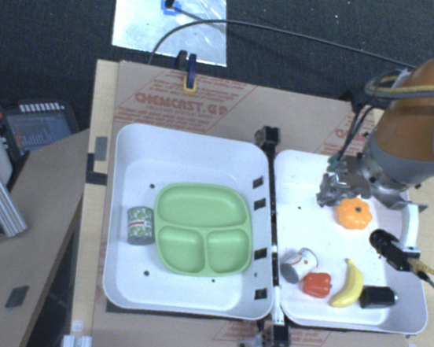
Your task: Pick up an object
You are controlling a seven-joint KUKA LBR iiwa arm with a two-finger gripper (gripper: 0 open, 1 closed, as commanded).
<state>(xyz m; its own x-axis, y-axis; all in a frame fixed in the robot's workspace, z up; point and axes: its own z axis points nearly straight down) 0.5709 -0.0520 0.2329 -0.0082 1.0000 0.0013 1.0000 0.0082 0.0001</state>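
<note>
The counter (pixel 91 216) carries two shallow white bins side by side. The arm (pixel 423 116) enters from the right of the view, and its pincer (pixel 330 193) is lowered over the upper part of the right bin (pixel 305 168). It cannot be told from this angle whether the pincer is released or clenched. An orange pumpkin (pixel 354 213) rests on the floor of the right bin, just beside the pincer on its right and slightly nearer the front; whether the two touch cannot be determined. Towards the front of the same bin lie four further items. A small white and grey object (pixel 298 263) sits near the wall shared with the other bin, and a red vegetable (pixel 315 284) lies just beside it. A banana (pixel 349 283) lies next to the red vegetable, curving from upper left to lower right. A black block (pixel 378 296) sits close to the banana's lower end, near the bin's front right corner. The left bin (pixel 120 219) contains a green divided plate (pixel 198 226), lying flat at its centre, and a small can (pixel 140 224) standing upright just to the left of the plate.
</note>
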